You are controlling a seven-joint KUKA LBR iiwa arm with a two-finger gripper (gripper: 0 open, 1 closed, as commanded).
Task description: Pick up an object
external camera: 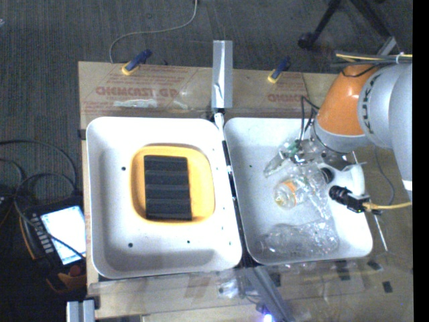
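Currently over the right bin, wrist low, orange band above it. My fingers sit at the upper edge of a heap of clear plastic; glare and my own wrist hide them, so I cannot tell how they stand or whether anything is between them.

Risks, as I judge them:
- Clear pieces are crinkled and overlapping. A pinch could catch only a thin flap, which may slip out on the lift.
- Pieces touch one another; pulling one could drag a neighbour along or spill it against the bin wall.
- Transparent material gives poor edges, so closing on air is likely.
- Cable with a yellow tip hangs near the heap and could snag.

Containers:
- Right bin: a crumpled clear bottle with an orange cap near the middle, more clear wrapping along the near wall. Nearest candidate is the plastic just beside my fingers.
- Left bin: a yellow tray holding a black ribbed block, well apart from me.

Both bins rest on the worktop.
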